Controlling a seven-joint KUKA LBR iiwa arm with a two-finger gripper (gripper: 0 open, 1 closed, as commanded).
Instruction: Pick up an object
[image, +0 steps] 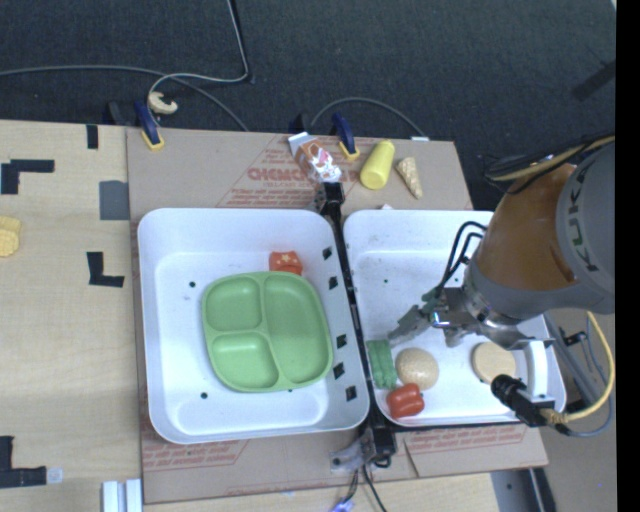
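Far left of the claw (432, 322), a green divided plate (267, 331) fills the left bin (160, 300). The claw hangs spread, pinching nothing, just above a tan round object (417, 367), a red piece (405, 401) below.

1. One fixed camera looks down at a slant from above the bench (80, 300).
2. It stands far enough back to take in both bins, the left bin (165, 330) and the right bin (400, 235), with dark floor beyond the far edge.
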